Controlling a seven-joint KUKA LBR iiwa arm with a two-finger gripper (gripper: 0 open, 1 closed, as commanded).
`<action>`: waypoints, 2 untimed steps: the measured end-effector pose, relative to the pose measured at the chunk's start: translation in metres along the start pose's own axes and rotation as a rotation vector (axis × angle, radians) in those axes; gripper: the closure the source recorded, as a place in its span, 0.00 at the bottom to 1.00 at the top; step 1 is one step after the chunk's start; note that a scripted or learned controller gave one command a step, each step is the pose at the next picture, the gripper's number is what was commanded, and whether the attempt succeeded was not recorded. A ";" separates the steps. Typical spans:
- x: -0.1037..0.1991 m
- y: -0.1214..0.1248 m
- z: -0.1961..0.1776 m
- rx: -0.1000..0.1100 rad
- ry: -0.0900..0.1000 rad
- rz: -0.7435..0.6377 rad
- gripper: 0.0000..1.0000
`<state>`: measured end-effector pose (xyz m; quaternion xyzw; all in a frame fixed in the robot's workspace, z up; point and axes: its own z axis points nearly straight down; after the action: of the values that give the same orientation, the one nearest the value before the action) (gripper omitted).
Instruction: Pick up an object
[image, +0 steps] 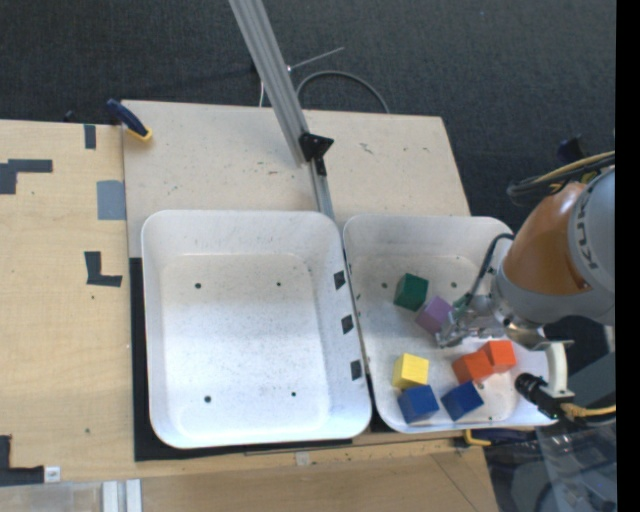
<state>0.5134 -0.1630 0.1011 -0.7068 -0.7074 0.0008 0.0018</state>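
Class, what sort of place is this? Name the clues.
Probably a robotics lab test bench: a robot arm reaching over two white bins, coloured blocks as grasp objects, and tape marks on the bench.

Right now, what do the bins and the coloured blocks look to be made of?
The right bin and left bin look like moulded white plastic: rounded rims, a dull sheen. The green block, yellow block and orange block are matte with flat, even colour; foam, painted wood or plastic, I can't tell which.
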 end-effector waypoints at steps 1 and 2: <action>-0.002 0.004 -0.062 -0.009 -0.003 0.000 1.00; -0.012 0.007 -0.119 -0.009 -0.004 0.000 1.00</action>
<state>0.5210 -0.1748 0.2201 -0.7068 -0.7074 -0.0010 -0.0028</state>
